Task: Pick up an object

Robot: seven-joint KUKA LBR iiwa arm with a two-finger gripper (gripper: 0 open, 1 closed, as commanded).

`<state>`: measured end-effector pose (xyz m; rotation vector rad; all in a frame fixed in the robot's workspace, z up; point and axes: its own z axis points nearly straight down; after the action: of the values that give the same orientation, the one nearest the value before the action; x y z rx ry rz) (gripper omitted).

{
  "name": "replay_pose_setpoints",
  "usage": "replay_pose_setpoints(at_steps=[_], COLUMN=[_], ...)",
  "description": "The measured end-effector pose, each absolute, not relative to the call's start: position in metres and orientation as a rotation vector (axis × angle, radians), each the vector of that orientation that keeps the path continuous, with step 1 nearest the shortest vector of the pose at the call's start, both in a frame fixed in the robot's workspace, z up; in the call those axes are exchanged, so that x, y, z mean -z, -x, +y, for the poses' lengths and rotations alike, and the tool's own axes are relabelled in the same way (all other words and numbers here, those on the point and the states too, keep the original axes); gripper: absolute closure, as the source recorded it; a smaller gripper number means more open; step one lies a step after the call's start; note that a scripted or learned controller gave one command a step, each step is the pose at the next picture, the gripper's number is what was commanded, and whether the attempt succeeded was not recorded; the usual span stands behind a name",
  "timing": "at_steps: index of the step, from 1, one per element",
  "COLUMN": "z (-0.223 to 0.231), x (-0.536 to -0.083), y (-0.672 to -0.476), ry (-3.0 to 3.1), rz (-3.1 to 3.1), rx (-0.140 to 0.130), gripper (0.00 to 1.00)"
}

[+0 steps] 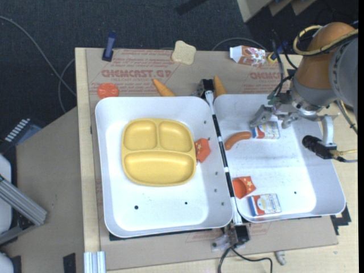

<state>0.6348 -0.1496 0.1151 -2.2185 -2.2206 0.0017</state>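
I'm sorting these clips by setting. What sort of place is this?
Probably a robotics lab: a grey arm over two white bins on a cardboard-covered bench, with toy food like a yellow divided plate and a hot dog.

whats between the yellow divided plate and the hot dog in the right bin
In the camera view, a small red fries carton sits by the yellow plate, then the bins' adjoining rims with a black strip, then the hot dog.

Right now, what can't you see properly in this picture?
- Gripper: the arm hangs over it, so open or shut is unclear.
- Small carton under the gripper: partly covered.
- Carton at the right bin's front: print too small to read.
- Arm: cut off by the right edge.
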Motion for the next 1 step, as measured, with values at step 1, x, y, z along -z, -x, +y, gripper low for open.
replay_pose_setpoints(at_steps=[1], z=[-0.1794], x=[-0.0889], y=[-0.6634], ry=[2.224], rz=[-2.227], rx=[0.006], gripper=[0.00])
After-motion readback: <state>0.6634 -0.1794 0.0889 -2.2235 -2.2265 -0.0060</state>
